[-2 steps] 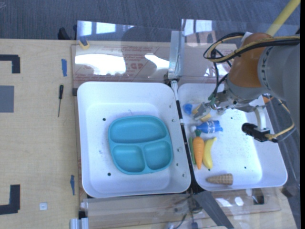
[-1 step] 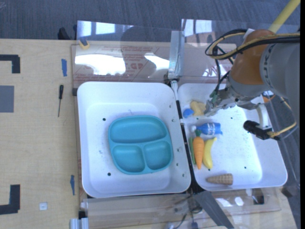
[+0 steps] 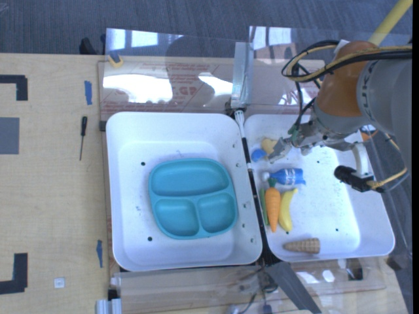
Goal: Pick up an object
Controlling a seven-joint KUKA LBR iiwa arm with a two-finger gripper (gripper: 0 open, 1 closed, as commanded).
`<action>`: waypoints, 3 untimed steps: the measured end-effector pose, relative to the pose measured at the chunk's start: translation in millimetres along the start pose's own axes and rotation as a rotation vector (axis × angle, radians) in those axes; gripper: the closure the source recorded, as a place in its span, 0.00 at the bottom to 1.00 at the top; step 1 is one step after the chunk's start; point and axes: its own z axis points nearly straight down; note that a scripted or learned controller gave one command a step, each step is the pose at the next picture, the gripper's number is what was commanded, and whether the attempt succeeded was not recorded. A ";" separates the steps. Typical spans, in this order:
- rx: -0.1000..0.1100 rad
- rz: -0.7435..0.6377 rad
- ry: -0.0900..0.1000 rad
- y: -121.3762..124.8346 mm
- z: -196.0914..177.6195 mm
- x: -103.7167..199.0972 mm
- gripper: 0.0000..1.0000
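The claw point(image 3: 283, 147) hangs low at the right bin's point(image 3: 340, 231) far left, above a yellow toy point(image 3: 268, 144). Whether it is spread or pinching cannot be told; the carrot point(image 3: 272, 206) and banana point(image 3: 287, 209) lie nearer.

Light wood bench point(image 3: 46, 195) fills the left and front. Black corner marks point(image 3: 16, 87) sit near its left edge, blue tape strips point(image 3: 88, 91) and a thin black tool point(image 3: 82, 136) closer in. Dark grey carpet point(image 3: 196, 5) runs along the top. Clear plastic panels point(image 3: 170, 70) at the bench's back edge reflect bright window light.
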 end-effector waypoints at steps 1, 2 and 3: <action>-0.005 0.001 -0.001 1.6 -11.6 -0.2 1.00; 0.004 -0.284 0.002 35.8 10.9 -0.1 1.00; 0.021 -0.284 0.016 32.9 12.3 3.1 0.00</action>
